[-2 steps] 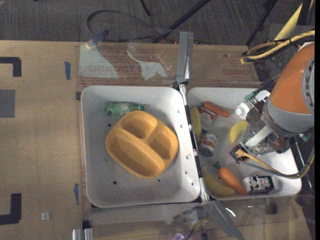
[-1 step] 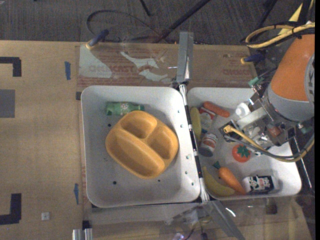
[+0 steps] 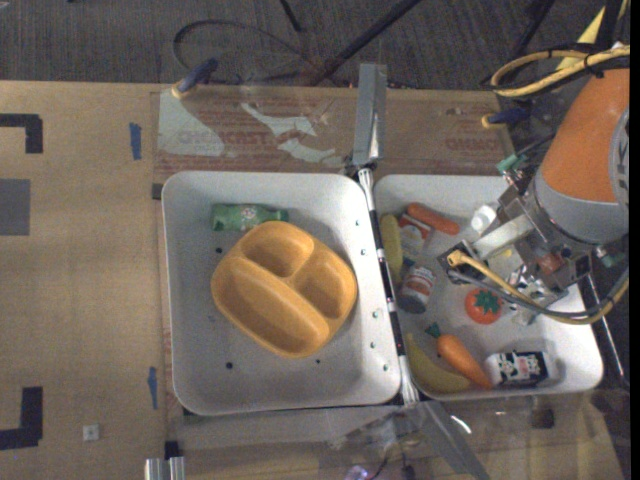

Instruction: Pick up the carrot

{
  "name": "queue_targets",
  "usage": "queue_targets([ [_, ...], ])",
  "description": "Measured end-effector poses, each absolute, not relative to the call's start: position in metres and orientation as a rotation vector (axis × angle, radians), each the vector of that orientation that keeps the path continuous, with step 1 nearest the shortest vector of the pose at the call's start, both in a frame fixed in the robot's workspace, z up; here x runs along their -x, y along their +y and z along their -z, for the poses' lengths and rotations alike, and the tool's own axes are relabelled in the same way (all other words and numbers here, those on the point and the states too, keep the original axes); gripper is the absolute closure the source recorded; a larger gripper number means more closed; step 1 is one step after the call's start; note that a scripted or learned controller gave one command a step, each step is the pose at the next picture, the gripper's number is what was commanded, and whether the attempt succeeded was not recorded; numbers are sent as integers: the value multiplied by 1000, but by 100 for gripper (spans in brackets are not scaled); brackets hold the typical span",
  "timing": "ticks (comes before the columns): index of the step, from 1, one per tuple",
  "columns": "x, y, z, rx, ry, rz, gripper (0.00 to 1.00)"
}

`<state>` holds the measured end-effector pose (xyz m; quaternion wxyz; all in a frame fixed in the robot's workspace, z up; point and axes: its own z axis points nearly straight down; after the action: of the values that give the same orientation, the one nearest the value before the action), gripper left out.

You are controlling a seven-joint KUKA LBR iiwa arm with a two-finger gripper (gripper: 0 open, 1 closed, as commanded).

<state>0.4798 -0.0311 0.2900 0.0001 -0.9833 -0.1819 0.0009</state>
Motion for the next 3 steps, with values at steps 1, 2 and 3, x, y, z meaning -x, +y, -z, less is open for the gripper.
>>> queue_targets([
  [1,-489,-21,-381,3030,-830,-3,0],
  [2,-547,-29,-243,2862,-1288,-7,0],
  [3,-556,-97,-168,2775,-1466,-5,0],
])
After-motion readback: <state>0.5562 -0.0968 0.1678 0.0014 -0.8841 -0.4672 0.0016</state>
